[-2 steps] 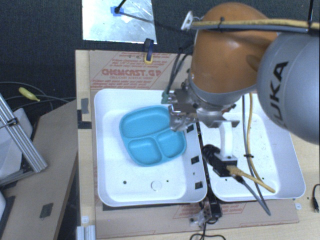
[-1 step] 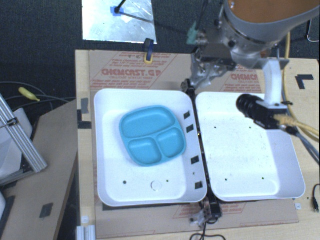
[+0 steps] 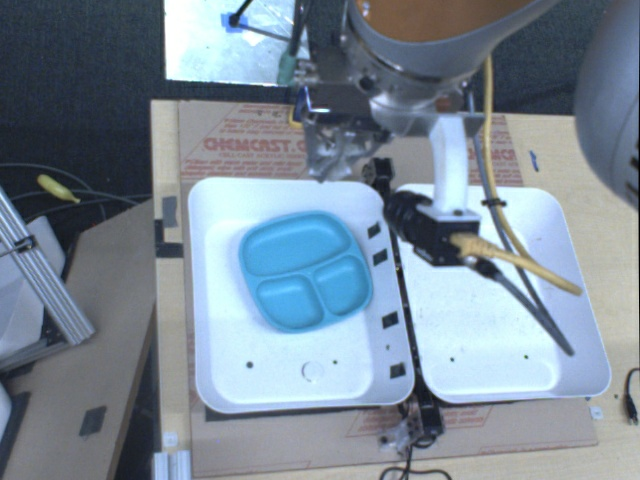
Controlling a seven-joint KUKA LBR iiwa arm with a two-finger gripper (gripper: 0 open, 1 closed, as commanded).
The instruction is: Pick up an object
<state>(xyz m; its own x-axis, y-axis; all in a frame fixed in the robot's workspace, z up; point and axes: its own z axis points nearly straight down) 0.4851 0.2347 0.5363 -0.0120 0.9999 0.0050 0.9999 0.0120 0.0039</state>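
Overhead slanted view of the bench with two shallow white bins side by side. The object, a light blue divided plate (image 3: 304, 270) of rounded-rectangular outline, has three compartments: one large section along its far side and two smaller ones along its near side. It lies flat, open face up, in the left bin (image 3: 225, 363), roughly central and slightly toward the far wall; its long axis runs left to right, turned a little so that its right end lies farther from the camera than its left. The right bin (image 3: 540, 358) has a black fixture with cables across its far left part. The gripper (image 3: 335, 158) hangs above the far rim of the left bin, apart from the plate; its state cannot be told.
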